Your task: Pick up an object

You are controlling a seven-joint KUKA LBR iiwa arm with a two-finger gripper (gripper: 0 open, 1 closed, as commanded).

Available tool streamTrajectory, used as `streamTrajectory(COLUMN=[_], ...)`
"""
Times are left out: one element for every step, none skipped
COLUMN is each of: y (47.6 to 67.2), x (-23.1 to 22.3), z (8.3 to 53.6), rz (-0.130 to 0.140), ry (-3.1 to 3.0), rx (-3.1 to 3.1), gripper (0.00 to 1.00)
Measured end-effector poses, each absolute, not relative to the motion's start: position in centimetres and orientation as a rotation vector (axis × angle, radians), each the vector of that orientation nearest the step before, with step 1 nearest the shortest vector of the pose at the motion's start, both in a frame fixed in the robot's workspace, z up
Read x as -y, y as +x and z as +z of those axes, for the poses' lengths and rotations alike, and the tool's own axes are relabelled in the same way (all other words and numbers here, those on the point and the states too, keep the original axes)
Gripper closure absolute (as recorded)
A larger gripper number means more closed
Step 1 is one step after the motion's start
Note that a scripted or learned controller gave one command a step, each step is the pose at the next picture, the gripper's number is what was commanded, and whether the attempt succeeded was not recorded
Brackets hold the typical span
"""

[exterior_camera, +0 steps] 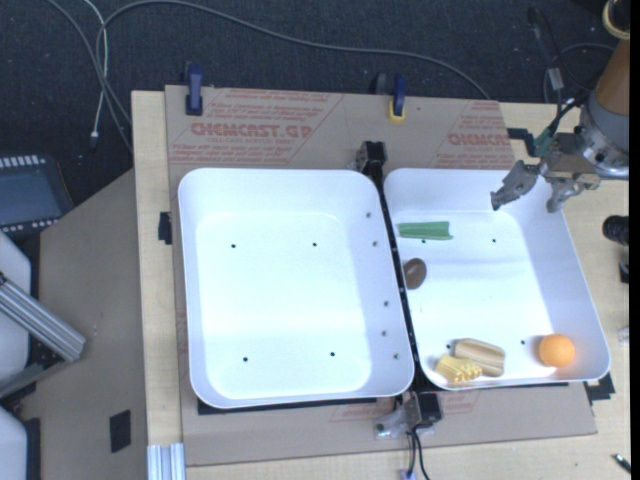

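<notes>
Brown board [300,128] printed "CHEMCAST GP", open tool [532,196] above right bin [590,313]

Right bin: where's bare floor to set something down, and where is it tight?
Right bin: bare middle, bordered by the green piece above, the brown lump at the divider side, and the orange ball below. Crowded along the near edge: tan roll beside yellow corn piece. The gripper, fingers spread, hangs over the far right corner.
</notes>
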State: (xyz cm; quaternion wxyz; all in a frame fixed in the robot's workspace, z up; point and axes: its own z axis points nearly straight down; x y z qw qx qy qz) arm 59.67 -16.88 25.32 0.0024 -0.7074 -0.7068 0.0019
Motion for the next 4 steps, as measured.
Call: streamTrajectory(y=[59.8, 59.8, 59.7, 60.1], x=[16.9, 16.9, 16.1, 15.7], z=[25.7, 21.5, 15.6, 9.5], rz=[-0.001, 0.002, 0.004, 0.004], ry=[-2.222, -2.219, -2.218, -2.218], rx=[2.222, 2.22, 2.22, 2.219], gripper=[0.0, 0.0, 0.0, 0.0])
